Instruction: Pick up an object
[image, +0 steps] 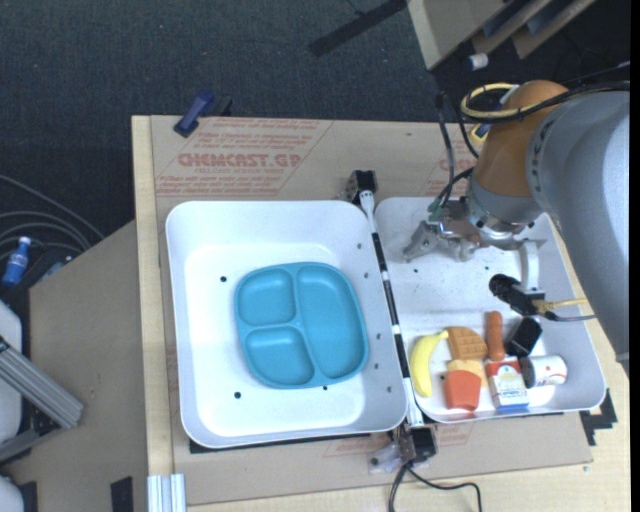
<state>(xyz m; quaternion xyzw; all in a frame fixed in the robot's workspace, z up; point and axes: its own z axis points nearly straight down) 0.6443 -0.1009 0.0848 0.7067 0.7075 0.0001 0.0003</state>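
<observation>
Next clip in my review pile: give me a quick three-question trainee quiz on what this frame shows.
1. True or false: the blue divided plate lies in the left bin.
2. Which item lies nearest the divider between the bins? A) banana B) orange cup C) white bottle
3. Fill in: the small items are clustered along the right bin's ____ edge, the one closest to the camera.

Key: 1 true; 2 A; 3 near. The gripper sits over the right bin's far end, away from the cluster.
</observation>
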